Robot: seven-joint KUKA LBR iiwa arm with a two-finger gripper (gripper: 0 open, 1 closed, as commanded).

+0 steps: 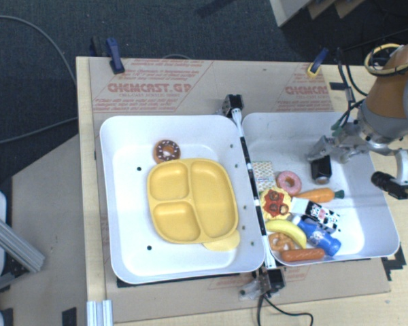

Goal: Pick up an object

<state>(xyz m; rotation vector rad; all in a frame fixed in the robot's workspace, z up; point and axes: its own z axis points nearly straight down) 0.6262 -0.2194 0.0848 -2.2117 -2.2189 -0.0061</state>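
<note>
My gripper point(321, 168) hangs over the upper middle of the right bin point(285, 124), nothing between the fingers; can't tell from this angle if they're apart or closed.

Largest first:
- Yellow divided plate point(190, 201), far to my left in the left bin point(115, 182). Stiff plastic by the look, light, but too wide for me and slick. Skip.
- Banana point(289, 232), below and left of me. Curved toy, probably hard and smooth; would roll out of a pinch unless I close across the middle of the curve.
- Carrot point(314, 195), just below me, nearest candidate. Tapered, likely rigid and light. Grip across the thick orange body, not the green tip.
- Sausage point(300, 255), furthest down in the pile, against the bin wall. Wall gets in the way.
- Blue bottle point(324, 240), below me, jammed against neighbours. Round and slippery, I'd guess.
- Pink doughnut point(288, 180), just left and slightly below. Flat; pinch across rim and hole.
- Brown doughnut point(166, 150), far left, alone in the other bin. Clear space round it, same grip.

My pick: carrot.
</note>
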